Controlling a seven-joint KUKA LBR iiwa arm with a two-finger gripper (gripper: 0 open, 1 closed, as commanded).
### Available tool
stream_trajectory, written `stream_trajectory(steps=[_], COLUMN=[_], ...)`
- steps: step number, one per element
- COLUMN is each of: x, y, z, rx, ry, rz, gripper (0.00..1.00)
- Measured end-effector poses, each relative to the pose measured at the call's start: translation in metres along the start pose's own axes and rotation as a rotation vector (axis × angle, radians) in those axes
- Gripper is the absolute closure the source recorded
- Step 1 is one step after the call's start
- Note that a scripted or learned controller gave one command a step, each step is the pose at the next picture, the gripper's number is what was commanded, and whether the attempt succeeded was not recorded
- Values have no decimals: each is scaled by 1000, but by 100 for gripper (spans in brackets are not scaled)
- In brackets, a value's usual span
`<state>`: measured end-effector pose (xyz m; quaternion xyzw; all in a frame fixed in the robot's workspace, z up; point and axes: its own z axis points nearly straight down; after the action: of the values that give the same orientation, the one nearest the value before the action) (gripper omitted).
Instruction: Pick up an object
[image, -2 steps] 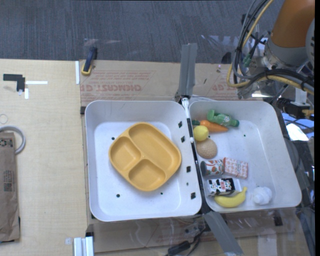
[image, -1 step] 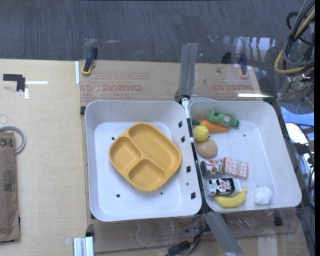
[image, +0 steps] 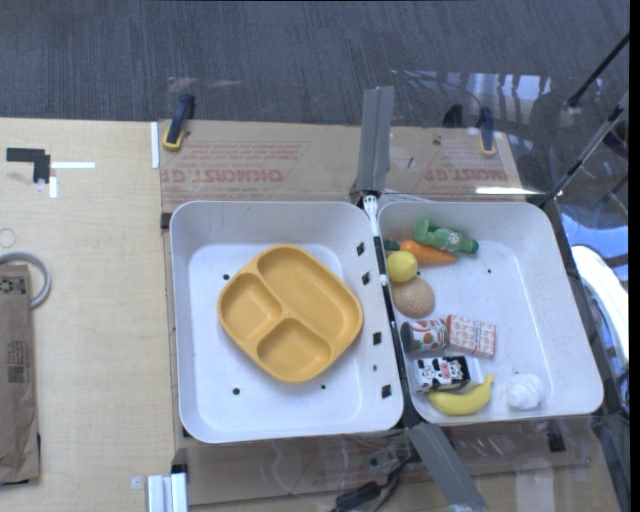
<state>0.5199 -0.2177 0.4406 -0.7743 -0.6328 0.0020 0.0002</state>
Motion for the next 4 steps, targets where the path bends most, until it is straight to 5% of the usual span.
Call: stream_trajectory(steps=[1, 2, 3, 4], x=[43, 122, 59, 144], y=[-30, -68, -20, -36], z=[114, 238, 150, 250], rx=[1, 2, -1, 1], ry=[1, 1, 0, 1], rz=[-88, -6, -256, -335], gripper=[100, 100, 100, 100])
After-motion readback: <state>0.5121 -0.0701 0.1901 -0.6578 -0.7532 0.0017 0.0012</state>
